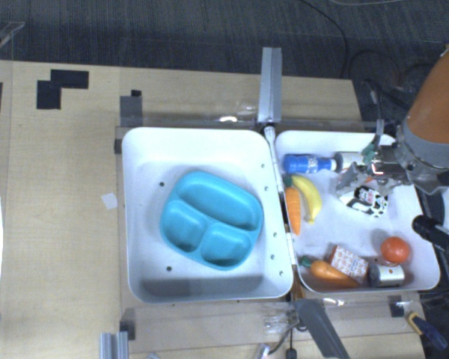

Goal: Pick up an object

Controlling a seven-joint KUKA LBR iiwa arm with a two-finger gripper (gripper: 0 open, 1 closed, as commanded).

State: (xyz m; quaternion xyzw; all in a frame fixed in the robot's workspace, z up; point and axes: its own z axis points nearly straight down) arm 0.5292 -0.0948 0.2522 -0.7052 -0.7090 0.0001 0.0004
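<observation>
Camera view showed the gripper [361,176] low over the right-hand bin [426,279], reaching in from the right under the orange band of the arm [438,111]. Whether it was parted or closed could not be told, and nothing was visibly held by it.

Just below and touching or nearly touching the gripper lay a small black-and-white patterned object [369,200], the nearest candidate for a pick; it sat slightly toward the near side of the bin from the tool, tilted, with no clear long axis. To the gripper's left, a blue bottle [308,163] lay on its side, its long axis running left to right along the far wall, cap end toward the tool. A banana [308,195] curved just below the bottle, and a carrot [292,209] lay along the dividing wall, lengthwise front to back.

Along the near wall were a second carrot [331,272], a small printed packet [348,261], a tomato [395,250] and a grey-and-white can [388,275], all crowded together. Open white floor lay in the middle of the bin between the patterned object and that row, which in my judgement gave room for a short descent. The left-hand bin [142,275] held a blue divided tray [210,219], well apart from the tool.
</observation>
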